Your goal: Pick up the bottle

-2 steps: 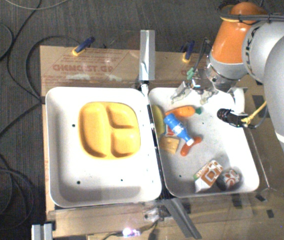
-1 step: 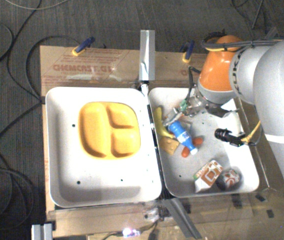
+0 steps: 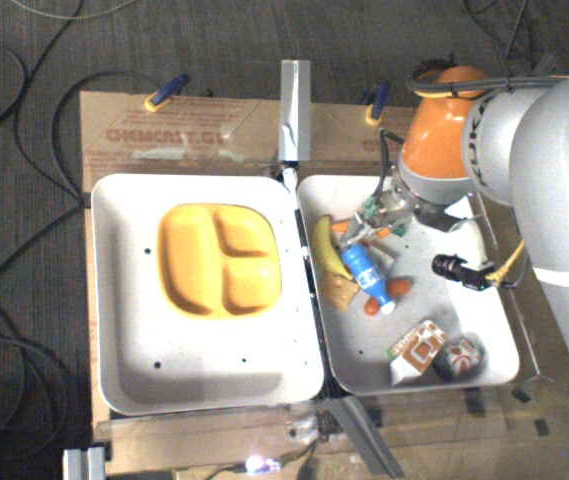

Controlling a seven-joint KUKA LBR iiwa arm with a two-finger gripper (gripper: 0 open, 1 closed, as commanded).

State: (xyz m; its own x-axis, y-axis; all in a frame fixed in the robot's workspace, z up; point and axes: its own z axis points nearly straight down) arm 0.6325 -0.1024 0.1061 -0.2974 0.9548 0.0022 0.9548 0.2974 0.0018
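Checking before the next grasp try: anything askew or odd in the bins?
Nothing spilled or broken. The bottle lies on its side in the right bin, packed against the banana and small items, with the gripper right above its upper end. The carton lies tipped over too. The yellow tray sits flat in the left bin.

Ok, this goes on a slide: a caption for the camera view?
KUKA arm's gripper poised over the blue bottle beside a banana in the right bin; yellow tray in the left bin.

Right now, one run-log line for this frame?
gripper: over right bin, at bottle's upper end | bottle: lying beside banana | grasp: unconfirmed
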